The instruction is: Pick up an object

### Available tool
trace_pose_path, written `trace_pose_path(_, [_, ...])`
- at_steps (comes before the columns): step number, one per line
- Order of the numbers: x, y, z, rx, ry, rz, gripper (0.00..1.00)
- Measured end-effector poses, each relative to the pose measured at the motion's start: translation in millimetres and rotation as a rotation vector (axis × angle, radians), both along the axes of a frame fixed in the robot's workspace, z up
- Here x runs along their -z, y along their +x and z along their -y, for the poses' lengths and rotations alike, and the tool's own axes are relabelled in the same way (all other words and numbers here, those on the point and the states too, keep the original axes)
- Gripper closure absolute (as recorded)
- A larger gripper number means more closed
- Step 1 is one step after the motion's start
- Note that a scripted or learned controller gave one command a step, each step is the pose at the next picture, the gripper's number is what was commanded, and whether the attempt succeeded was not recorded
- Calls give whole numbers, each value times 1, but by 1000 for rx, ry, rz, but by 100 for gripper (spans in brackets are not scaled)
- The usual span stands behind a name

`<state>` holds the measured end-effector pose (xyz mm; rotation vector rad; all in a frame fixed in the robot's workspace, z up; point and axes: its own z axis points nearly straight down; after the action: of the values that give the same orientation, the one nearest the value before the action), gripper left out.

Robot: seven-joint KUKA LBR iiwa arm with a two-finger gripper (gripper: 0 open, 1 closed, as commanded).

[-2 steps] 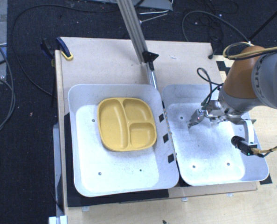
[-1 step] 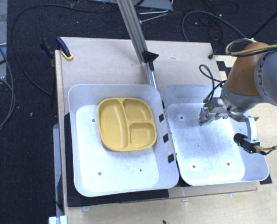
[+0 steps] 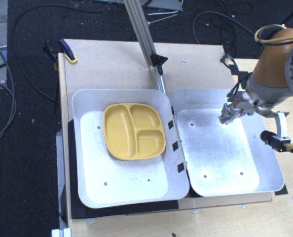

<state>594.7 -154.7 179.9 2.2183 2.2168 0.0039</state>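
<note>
Well left of jaws [image 3: 227, 116]: yellow plate [image 3: 134, 131].

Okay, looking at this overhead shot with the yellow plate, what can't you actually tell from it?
- Gripper, camera view: too small and blurred to read the finger state or see anything between them.
- Arm: cut off by the right edge.
- Yellow divided plate in the left bin: its underside is hidden.
</note>
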Motion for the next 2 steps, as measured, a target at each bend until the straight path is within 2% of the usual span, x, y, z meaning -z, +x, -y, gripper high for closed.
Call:
trace_pose_path(1, [-51, 2, 0, -3, 0, 1, 100])
trace_pose_path(2, [-55, 0, -51, -8, 3, -5, 100])
